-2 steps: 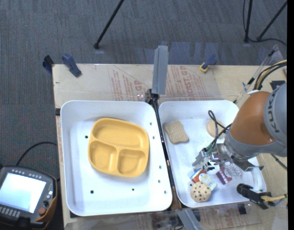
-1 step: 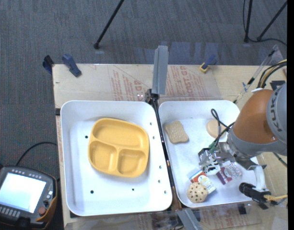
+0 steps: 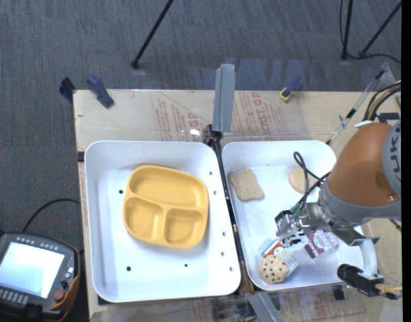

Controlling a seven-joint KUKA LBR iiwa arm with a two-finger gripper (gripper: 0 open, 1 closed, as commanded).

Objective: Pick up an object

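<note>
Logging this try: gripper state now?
Gripper: cannot be told; low in the right bin, over the packet beside the cookie.

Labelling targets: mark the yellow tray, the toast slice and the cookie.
yellow tray (image 3: 166, 205): camera view, middle divider.
toast slice (image 3: 246, 184): camera view, centre of its face.
cookie (image 3: 273, 269): camera view, middle of its top.

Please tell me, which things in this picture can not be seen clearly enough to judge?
- The gripper, camera view: too small and cluttered to tell how it stands, or whether it touches anything.
- The tan round item in the right bin: partly hidden by the arm and a black cable.
- The red-and-white packet: partly covered by the arm; its label is too small to read.
- The packet under the cookie: mostly covered by that cookie.
</note>
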